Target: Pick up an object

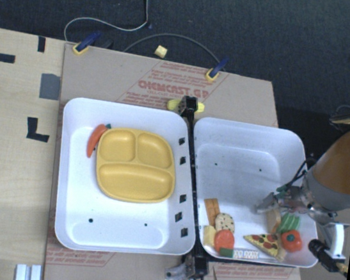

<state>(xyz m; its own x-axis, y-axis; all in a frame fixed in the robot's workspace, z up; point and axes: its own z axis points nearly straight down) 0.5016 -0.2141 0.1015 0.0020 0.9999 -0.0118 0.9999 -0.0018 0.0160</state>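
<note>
1. The table (3,164) spreads wide, a cardboard sheet (169,87) laid over its middle, and the two white bins sit on that sheet side by side.
2. Left bin (64,217): a yellow divided plate (136,165) takes the centre, and an orange carrot toy (95,139) lies just beside the plate's left rim.
3. Right bin (251,147): the upper half is bare, and all the clutter is packed along the lower wall.
4. In comes the arm (341,176) from the right, its end effector (282,206) low over the right bin's lower right corner; whether it is spread or pressed together I cannot tell, it is too blurred.
5. Candidates for the pick, all in that right bin: a pizza slice (264,242), a green piece (290,222) and a red tomato (291,240) close under the end effector, and further left a cracker (223,222) and a red piece (225,241).
6. Progress call: nothing shows as lifted or gripped, so I judge the pick not yet made. Closing on one item and raising it clear remains.
</note>
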